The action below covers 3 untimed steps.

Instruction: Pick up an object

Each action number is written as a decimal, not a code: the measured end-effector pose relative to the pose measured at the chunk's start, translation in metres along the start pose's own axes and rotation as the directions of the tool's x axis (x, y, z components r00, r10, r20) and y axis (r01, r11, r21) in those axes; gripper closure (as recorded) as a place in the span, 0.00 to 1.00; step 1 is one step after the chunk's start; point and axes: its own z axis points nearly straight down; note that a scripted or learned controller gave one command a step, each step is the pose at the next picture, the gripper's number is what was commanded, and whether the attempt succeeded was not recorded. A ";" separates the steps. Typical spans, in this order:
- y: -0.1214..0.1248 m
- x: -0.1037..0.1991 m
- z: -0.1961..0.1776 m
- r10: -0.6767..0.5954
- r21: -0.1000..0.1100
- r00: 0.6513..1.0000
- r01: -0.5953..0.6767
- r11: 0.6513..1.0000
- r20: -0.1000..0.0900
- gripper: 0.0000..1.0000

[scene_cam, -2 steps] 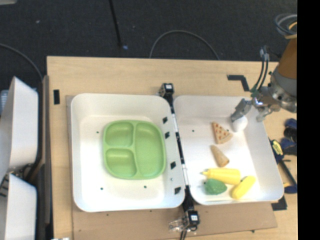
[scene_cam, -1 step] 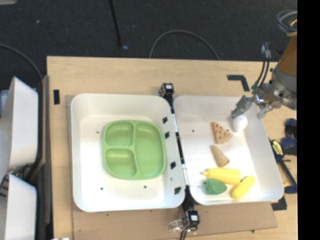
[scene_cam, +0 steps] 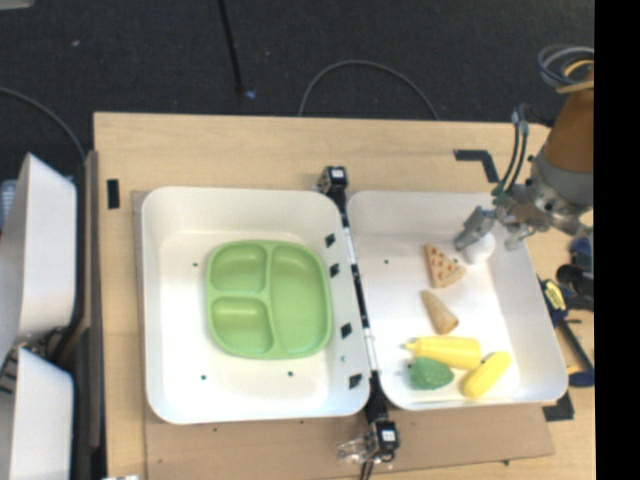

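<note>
Approach step — grey two-finger gripper hovers at right bin's upper right, just beside the tan pizza-slice toy; jaws state: cannot tell. Next: descend onto slice and close. Green divided plate in left bin — pale wood worktop, dark floor.

Right white plastic bin: open floor at its upper left; triangular pizza-slice toy, tan cone, yellow corn, green lump and yellow lemon-shaped toy crowd the lower half.
</note>
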 end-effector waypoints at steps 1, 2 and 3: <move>-0.005 0.003 0.044 0.002 0.001 1.000 -0.002 1.000 0.000 0.00; -0.006 0.002 0.093 0.004 0.000 1.000 -0.004 1.000 0.000 0.00; -0.004 0.000 0.078 0.005 -0.007 1.000 -0.005 1.000 0.002 1.00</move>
